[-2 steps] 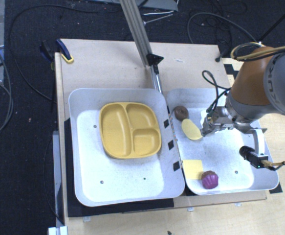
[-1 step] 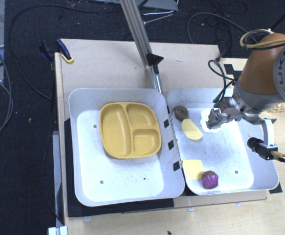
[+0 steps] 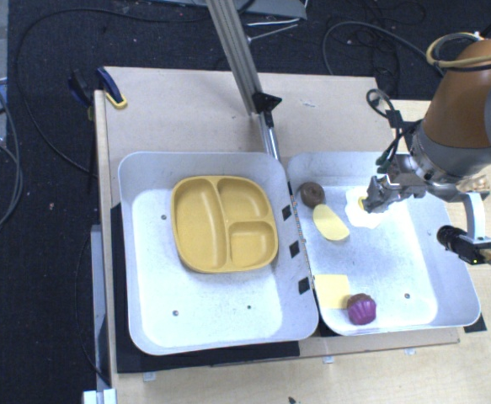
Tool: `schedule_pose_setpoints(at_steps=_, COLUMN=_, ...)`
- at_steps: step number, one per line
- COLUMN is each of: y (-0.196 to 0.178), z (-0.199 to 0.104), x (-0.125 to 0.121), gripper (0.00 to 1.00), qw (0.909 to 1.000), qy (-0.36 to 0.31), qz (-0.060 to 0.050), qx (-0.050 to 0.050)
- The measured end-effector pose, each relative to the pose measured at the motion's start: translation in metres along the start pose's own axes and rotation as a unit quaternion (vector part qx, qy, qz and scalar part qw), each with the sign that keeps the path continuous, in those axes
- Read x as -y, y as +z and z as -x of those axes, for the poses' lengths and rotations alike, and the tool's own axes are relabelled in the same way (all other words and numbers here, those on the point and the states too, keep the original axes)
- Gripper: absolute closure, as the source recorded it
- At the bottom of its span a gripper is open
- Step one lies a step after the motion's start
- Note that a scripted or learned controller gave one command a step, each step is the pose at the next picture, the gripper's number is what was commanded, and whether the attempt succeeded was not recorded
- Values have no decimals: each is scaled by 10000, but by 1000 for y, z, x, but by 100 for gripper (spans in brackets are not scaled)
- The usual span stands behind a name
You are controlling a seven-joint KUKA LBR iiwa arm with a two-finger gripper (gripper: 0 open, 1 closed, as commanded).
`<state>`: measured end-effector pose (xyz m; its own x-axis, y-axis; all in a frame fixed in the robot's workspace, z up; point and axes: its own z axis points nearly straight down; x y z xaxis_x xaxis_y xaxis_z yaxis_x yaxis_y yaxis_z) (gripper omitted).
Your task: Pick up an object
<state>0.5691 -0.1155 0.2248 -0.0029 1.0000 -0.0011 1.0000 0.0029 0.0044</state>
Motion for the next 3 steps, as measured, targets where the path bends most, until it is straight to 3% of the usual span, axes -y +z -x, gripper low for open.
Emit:
schedule_pose_setpoints(at_steps=2, y=-17, z=-111, x=33, gripper=100, qw=10000, qy=-26, qz=-31, qx=-13)
schedule_pose_setpoints(at_steps=3, y=-22, z=-159, x=37, gripper=100, qw=10000, qy=-19, qz=-21, qx=-7)
